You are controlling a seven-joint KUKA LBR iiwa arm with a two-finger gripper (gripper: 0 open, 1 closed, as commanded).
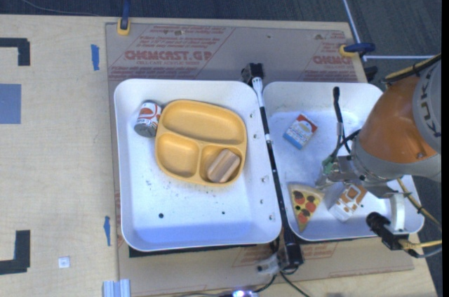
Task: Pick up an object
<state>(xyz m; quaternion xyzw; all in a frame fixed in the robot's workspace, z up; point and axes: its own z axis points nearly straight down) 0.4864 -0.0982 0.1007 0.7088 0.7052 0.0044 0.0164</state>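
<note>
Seen from above, the gripper (342,180) is lowered into the right bin (316,93). A small patterned carton (349,201) lies just below it, toward the bin's near edge, and a pizza slice (305,204) is just left. Jaw state cannot be told.

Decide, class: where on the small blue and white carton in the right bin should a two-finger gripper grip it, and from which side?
Probably from straight above, closing across the carton's narrower width. It lies flat and tilted on the right bin's floor with bare floor all round it, well apart from the pizza slice.
</note>
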